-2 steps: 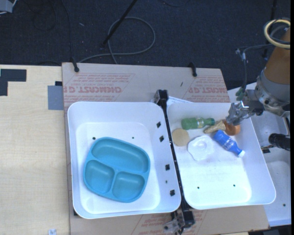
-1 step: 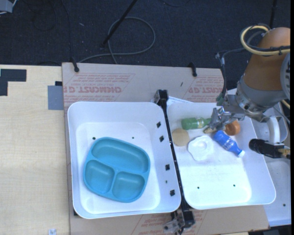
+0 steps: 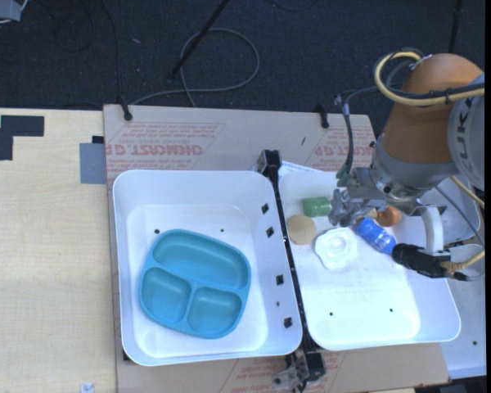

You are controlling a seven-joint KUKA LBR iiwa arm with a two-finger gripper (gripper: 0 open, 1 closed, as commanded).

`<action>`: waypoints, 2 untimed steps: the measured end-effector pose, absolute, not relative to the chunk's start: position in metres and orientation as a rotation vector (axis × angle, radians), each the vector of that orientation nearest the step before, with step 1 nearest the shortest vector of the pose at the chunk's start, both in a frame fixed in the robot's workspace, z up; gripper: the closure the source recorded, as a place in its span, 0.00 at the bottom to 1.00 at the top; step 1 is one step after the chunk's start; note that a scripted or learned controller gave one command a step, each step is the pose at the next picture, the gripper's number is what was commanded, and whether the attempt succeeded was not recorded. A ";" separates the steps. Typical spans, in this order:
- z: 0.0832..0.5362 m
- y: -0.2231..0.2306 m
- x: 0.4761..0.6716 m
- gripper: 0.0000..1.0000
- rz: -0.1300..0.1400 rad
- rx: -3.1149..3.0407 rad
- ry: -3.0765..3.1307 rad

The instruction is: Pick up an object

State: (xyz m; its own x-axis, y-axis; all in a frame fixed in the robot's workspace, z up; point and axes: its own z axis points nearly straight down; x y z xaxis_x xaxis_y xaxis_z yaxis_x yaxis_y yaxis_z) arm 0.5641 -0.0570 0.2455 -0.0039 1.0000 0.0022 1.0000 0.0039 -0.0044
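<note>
Hand (image 3: 344,211): low in the right bin (image 3: 393,322); grip state cannot be told.
Objects: green block (image 3: 315,206) just left; blue bottle (image 3: 375,236) just right; white piece (image 3: 336,248) below; tan disc (image 3: 302,229) lower left.
Left bin (image 3: 131,195): blue tray (image 3: 195,282).

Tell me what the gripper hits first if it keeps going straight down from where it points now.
Probably the blue object just beside the gripper, or bare bin floor next to it. Depth is hard to judge from this slanted view.

Single fixed overhead view, slanting down on both white bins (image 3: 131,191).
</note>
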 end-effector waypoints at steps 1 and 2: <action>0.249 -0.005 0.561 1.00 0.002 -2.214 -2.223; 0.247 0.051 0.559 1.00 0.003 -2.213 -2.223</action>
